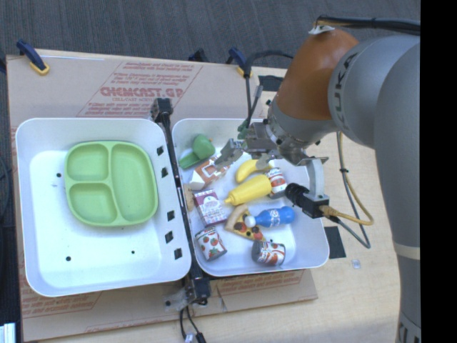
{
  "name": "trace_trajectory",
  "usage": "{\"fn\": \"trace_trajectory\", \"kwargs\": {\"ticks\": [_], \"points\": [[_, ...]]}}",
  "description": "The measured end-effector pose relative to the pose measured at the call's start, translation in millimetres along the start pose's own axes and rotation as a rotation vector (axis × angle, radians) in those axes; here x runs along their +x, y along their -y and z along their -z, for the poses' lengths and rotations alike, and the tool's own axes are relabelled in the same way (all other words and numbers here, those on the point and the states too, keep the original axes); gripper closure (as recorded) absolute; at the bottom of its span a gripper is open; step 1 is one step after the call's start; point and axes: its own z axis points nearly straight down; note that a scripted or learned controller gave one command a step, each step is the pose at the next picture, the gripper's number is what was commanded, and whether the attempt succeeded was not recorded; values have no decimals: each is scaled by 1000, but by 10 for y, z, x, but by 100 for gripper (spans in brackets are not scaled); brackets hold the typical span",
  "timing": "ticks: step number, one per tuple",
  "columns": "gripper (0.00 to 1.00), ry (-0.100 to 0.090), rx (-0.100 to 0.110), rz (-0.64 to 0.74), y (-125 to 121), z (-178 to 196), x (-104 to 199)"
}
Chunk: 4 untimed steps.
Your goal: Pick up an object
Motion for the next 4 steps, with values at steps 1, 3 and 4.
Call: {"fn": "trace_trajectory", "kwargs": {"ticks": [1,3,4], "points": [[0,1,0,3,943,364,909],[0,0,2,3,938,-1298,2101],[0,4,30,3,610,-1331,2520]]}}
